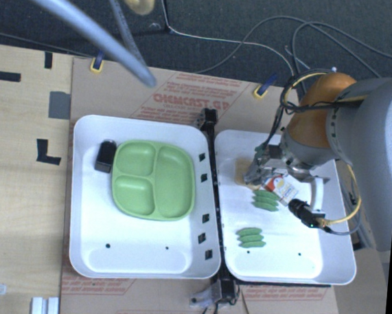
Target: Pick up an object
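We are looking down from one fixed camera above the bench, tilting at a slant so both shallow white plastic bins (pixel 82 197) are lying side by side across the middle. We are standing far enough back to be taking in the brown cardboard sheet (pixel 188 97) beneath them, the pale wooden benchtop (pixel 13 190) at left and the dark floor beyond.
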### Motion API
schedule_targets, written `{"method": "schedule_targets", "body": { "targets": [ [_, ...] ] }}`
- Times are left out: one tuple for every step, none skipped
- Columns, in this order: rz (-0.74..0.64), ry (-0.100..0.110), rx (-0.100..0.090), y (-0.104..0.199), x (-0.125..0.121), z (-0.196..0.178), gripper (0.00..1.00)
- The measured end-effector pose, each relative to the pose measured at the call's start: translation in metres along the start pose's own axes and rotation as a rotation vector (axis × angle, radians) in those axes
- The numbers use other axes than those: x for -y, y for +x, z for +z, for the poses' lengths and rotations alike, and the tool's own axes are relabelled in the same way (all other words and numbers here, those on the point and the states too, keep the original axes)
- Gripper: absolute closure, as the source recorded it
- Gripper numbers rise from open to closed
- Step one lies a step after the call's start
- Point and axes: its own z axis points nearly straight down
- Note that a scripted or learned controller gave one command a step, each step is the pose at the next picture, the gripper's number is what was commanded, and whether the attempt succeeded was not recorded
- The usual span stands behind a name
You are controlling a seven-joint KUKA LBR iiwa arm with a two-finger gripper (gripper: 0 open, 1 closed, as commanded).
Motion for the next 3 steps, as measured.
{"method": "schedule_targets", "body": {
  "targets": [
    [0.001, 0.009, -0.005, 0.000, -0.003, -0.042, 1.00],
    [0.002, 0.008, -0.004, -0.007, 0.002, -0.092, 1.00],
    [0.002, 0.008, -0.004, -0.012, 0.003, -0.136, 1.00]
  ]
}}
